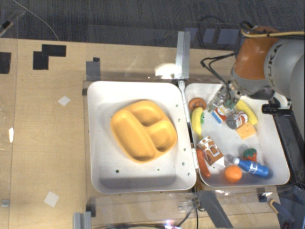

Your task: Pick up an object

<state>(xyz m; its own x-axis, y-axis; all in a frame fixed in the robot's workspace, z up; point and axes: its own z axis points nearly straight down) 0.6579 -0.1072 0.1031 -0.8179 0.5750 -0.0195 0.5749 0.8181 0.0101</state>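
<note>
Currently the grey-and-orange arm's pincer [224, 100] sits low in the right shallow white bin [281, 173], above a red-and-white labelled can [229, 117] lying on its side; whether its fingers are spread or closed cannot be told. Nothing visibly pinched yet. Nearby: a yellow banana [196, 120] to its left, an orange cheese-like wedge [246, 130] touching the can's right end. Approx. procedure: centre over the can, straddle across its narrow axis, avoid the wedge, close, then lift vertically. Left bin [97, 142] holds a yellow divided plastic tray [143, 130]; irrelevant to this step.
</note>
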